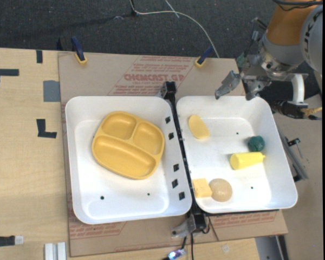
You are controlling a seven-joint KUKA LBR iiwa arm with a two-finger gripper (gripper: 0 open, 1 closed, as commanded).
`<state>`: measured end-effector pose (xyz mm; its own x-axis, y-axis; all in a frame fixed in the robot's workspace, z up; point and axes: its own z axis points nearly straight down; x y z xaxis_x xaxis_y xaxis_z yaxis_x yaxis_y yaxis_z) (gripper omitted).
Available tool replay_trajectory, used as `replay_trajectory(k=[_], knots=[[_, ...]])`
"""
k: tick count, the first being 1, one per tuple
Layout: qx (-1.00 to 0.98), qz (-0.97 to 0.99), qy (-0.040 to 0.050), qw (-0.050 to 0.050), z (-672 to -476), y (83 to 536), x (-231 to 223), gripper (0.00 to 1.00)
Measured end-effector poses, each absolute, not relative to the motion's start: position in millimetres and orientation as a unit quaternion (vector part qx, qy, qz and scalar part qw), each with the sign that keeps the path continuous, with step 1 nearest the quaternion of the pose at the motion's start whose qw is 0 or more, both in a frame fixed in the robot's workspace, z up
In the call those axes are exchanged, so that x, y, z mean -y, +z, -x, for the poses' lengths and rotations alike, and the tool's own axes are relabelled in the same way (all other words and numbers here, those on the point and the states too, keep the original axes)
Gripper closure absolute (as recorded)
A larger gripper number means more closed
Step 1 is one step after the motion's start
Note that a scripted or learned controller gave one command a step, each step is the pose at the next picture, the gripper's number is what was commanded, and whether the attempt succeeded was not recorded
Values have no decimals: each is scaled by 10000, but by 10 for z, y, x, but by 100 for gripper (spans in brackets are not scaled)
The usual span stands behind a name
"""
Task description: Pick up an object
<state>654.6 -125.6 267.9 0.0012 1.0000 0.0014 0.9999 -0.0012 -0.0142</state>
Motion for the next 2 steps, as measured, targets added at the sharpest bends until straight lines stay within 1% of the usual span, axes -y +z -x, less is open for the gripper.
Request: replay_trajectory(k=[1, 2], knots=[[7077, 7065, 6, 5, -6566, 2760, 1252, 0], [7074, 7068, 23, 17, -6566, 2307, 1300, 0]])
